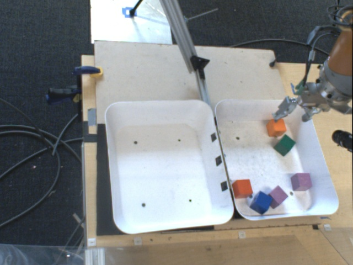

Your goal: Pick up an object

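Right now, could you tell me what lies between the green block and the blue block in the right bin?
In the camera view, bare bin floor lies between the green block and the blue block; nothing else sits on that stretch.

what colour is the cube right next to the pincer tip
Orange: the small orange cube in the right white bin, clearest in the camera view.

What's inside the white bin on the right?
The right bin holds six blocks: an orange one by the gripper, a green one, a red-orange one, a blue one and two purple ones. Nothing looks covered.
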Robot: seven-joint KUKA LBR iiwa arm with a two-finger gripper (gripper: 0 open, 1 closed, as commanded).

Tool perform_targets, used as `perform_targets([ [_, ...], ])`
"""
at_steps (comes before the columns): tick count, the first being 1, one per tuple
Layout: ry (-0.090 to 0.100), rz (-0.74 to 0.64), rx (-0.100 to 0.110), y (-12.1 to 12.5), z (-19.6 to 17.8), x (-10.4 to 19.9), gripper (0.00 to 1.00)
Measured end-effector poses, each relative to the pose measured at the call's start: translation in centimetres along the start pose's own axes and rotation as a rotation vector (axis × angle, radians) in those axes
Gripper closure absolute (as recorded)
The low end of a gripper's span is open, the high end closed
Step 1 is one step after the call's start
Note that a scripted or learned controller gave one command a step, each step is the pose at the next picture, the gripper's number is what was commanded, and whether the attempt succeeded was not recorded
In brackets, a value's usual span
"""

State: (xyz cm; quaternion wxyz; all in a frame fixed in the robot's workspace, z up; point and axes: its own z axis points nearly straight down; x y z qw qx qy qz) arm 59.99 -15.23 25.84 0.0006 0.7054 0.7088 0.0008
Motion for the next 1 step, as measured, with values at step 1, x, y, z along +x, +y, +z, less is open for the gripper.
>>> perform_targets([
  [1, -0.007, 0.003, -0.012, 5.37, -6.36, -5.13, 0.0],
])
